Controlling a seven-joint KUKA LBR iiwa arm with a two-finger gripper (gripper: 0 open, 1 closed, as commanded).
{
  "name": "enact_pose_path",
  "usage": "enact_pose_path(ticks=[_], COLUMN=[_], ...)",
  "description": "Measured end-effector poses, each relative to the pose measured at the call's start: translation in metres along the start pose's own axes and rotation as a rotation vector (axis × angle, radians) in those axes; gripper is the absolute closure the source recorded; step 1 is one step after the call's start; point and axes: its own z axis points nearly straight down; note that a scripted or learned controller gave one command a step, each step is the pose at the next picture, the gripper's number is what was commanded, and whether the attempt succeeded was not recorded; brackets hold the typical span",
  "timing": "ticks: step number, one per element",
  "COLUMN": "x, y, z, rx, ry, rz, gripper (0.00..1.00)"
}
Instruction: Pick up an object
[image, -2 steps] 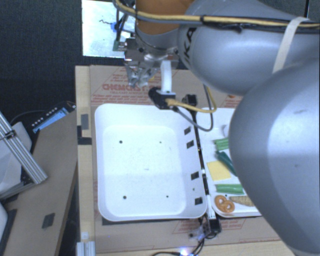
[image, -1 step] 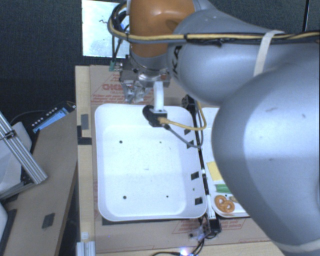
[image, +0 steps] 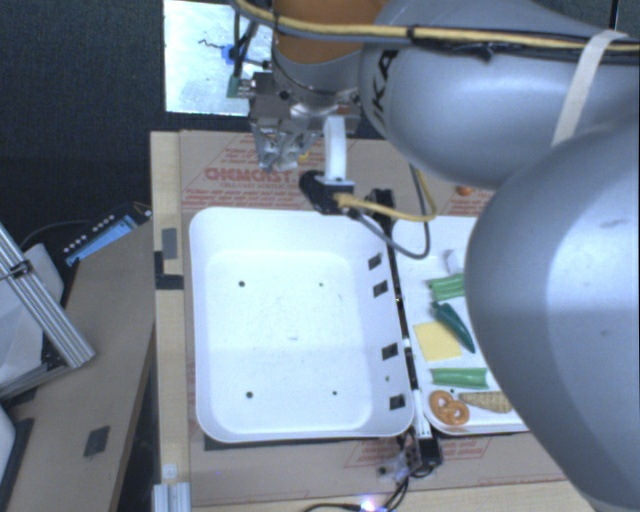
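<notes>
Cardboard-lined surface (image: 215, 170), bearing two shallow white bins side by side; dark floor is seen beyond its far edge.

Item 1, near right corner: pretzel (image: 449, 408) and a tan ridged piece (image: 487, 402), lying in the right bin (image: 470, 232).
Item 2, further back in that bin: green pod (image: 459, 377), yellow block (image: 437, 341), dark green pepper (image: 455, 323), light green piece (image: 447, 287). Much of this bin is hidden by the grey arm (image: 520, 100).
Item 3, left bin (image: 215, 300): white floor with four small dark marks.
Item 4, far edge: jaws (image: 282, 150), hanging above the cardboard just past the left bin's far rim. Nothing is seen between them; how wide they stand cannot be told.

Step judged in hand: approach, no grasp made. Next move is judged to call for travel to the right bin and descent over one separate item.
</notes>
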Motion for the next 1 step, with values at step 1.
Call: enact_pose_path(ticks=[1], x=[0.0009], y=[-0.1185], z=[0.0735], rx=[0.021], ry=[-0.005], rz=[-0.003], gripper=[1.00])
